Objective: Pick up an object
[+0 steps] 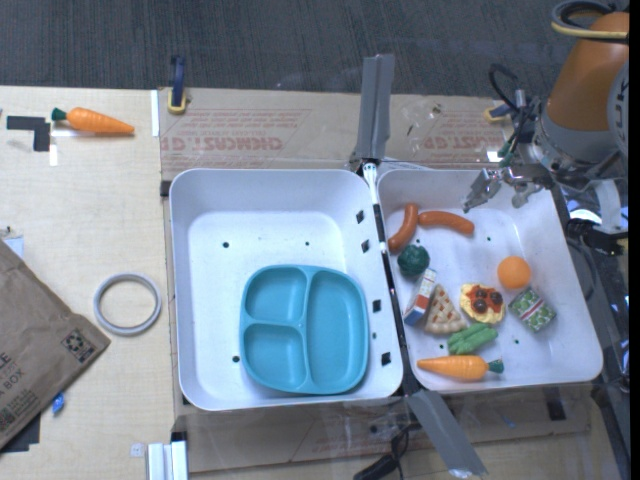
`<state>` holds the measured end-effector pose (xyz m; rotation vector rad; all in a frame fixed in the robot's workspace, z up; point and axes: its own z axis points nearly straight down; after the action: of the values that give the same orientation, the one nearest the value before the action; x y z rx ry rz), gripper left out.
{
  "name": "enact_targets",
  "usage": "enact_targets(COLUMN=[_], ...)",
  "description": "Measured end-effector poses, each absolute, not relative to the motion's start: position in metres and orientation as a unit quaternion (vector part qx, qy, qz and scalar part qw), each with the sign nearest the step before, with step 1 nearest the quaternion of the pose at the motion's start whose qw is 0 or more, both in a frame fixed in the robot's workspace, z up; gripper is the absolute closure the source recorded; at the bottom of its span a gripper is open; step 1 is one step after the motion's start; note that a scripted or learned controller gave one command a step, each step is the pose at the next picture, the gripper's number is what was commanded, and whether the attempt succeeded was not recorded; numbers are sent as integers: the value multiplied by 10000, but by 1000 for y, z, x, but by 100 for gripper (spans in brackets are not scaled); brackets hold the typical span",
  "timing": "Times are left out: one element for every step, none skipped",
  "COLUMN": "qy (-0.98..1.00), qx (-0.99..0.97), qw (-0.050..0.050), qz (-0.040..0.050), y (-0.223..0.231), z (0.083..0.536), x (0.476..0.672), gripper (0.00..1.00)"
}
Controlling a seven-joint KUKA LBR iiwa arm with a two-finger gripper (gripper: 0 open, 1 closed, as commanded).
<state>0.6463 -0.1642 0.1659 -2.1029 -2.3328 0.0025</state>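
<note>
Right bin (560,368), nearest edge first: a carrot (455,367) and green beans (472,339) lie farthest below my fingers (497,183). Next come a pizza slice (443,313), a fruit tart (482,303), a green box (532,309) and an orange (514,272), loosely spaced, which I judge leaves room for a descent. Closer, down and left of my fingers, lie broccoli (413,259) and two sausages (445,221), the likeliest picks. My fingers hang over the bin's far side holding nothing; whether they are spread or closed I cannot tell. Well to the left, a blue tray (305,328) sits in the other bin.
</note>
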Motion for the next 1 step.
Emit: enact_targets(qy=[-8069], qx=[-5907], qw=[-3], qz=[2], y=[-150], z=[92], x=[660], gripper=[0])
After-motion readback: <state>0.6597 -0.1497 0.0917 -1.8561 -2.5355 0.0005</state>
